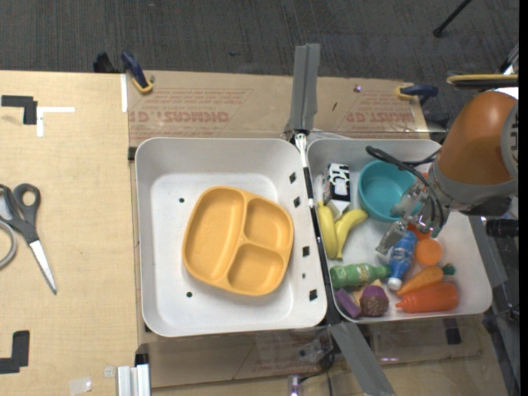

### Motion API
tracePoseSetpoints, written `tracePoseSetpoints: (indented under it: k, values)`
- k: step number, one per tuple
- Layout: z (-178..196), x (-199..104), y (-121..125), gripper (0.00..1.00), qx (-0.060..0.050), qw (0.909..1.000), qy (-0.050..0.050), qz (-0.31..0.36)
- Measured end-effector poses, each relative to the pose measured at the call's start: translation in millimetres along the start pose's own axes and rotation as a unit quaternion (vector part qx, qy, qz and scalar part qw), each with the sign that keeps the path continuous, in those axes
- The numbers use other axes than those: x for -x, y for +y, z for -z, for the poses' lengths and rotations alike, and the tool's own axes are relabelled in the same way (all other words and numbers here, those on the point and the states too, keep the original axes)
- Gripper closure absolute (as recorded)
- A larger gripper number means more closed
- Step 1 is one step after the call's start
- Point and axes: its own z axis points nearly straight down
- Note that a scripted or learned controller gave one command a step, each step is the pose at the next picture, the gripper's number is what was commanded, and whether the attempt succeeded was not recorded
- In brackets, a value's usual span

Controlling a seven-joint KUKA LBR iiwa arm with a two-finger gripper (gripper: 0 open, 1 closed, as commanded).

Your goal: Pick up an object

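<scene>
Left bin (153,246): yellow divided plate (238,240), lying flat near centre. Right bin (474,246): teal bowl (381,190) at rear; bananas (338,228) by left wall; blue bottle (401,258) tilted mid-bin; orange ball (429,251) just beside bottle; carrot (422,280) and orange pepper (431,298) at front. Gripper (410,213) low over right bin, between bowl and blue bottle; jaws' opening cannot tell, grasp unconfirmed. Scissors (29,229) on desk, far left.

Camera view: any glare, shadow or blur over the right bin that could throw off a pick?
Camera view: lighting even, no hard glare on the right bin; the gripper is dim and slightly soft beside the blue bottle; the orange tray and bananas look sharp.
</scene>
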Motion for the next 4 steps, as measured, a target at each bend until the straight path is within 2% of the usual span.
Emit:
tracePoseSetpoints:
  k: [1, 2, 3, 4]
  values:
    - [4, -64, -17, 0.0, 0.001, 0.9976, -0.007, -0.069]
    - [0, -18, 49, 0.0, 0.0, 0.9873, 0.0, -0.159]
    - [1, 38, 4, 0.0, 0.002, 0.9991, 0.01, -0.042]
    - [2, 45, 71, 0.0, 0.002, 0.9999, -0.002, -0.014]
